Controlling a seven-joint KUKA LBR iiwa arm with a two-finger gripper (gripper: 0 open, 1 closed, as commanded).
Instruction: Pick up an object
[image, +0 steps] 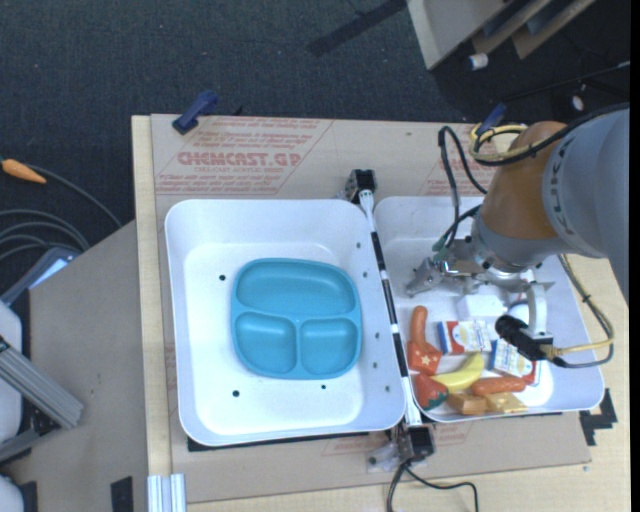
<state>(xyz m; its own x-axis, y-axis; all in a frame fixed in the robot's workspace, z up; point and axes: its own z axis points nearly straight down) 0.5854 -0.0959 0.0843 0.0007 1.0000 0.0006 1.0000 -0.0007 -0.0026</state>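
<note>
Dark carpet surrounds the plywood-topped counter (300, 150), which carries two shallow white bins side by side. From where I stand, the metal two-finger pincer (470, 275) hangs under the grey arm with its orange band (525, 185), low over the right-hand white bin (400, 225). Whether its fingers stand wide or narrow I cannot tell; the wrist and a tangle of cable cover too much, and nothing shows gripped between them.

Just below the pincer, in the near corner of that bin, lies a heap of small toy foods. Nearest the pincer is a white and blue carton (470, 335), boxy and stiff, probably light; its flat sides would suit a squeeze across the narrow width. Left of the carton, against the bin's inner wall, sits a red sausage-shaped piece (419, 325), smooth and likely slippery, best taken across its middle. Beneath the carton a yellow plastic banana (460, 376) curves among orange and red bits (490, 400); it looks hard, glossy and light, apt to roll out of a grip unless caught mid-curve. The pieces touch one another, so lifting one may drag a neighbour.

Farther left of the carton, beyond the divider, the left-hand white bin (190, 300) holds a blue three-compartment plastic tray (296, 318), broad, flat and awkward to pinch except at its rim.
</note>
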